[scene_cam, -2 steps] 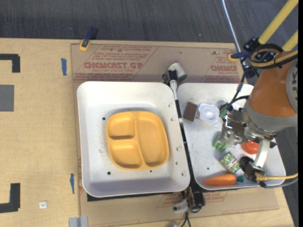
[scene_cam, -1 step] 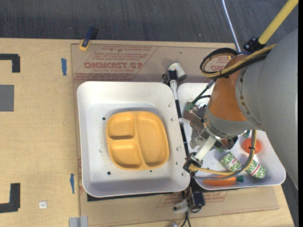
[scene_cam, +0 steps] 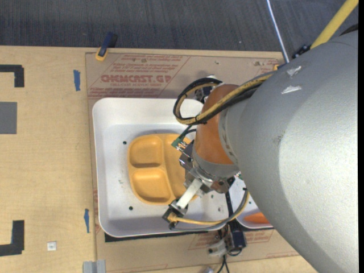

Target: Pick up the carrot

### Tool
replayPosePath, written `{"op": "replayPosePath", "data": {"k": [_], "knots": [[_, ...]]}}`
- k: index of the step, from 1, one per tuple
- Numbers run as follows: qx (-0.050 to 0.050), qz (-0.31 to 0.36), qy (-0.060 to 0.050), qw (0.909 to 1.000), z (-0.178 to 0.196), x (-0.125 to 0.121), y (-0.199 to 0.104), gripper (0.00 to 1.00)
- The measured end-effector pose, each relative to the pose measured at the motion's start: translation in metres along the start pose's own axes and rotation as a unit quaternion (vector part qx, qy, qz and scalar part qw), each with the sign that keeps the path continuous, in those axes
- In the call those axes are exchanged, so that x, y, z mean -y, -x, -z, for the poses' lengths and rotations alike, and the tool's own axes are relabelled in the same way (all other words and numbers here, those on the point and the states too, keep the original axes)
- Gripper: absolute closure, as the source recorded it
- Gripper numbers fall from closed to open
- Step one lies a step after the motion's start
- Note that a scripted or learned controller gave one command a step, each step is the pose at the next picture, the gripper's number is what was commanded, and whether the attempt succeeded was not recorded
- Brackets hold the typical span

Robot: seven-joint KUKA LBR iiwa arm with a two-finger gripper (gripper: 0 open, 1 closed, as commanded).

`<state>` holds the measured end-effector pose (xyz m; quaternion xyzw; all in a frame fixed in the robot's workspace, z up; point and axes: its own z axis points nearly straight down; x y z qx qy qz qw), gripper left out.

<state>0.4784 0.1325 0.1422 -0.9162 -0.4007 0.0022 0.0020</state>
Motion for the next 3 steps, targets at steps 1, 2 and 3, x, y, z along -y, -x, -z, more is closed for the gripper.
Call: {"op": "replayPosePath", "data": {"k": [1, 2, 3], "knots": [[-0.001, -0.083, 0.002, 0.9966, 0.045, 0.055, -0.060, 1.00], [-0.001, -0.087, 0.002, 0.9962, 0.145, 0.000, -0.015, 1.00], [0.000, -0.091, 0.001, 0.9959, 0.062, 0.020, -0.021, 1.00]]}}
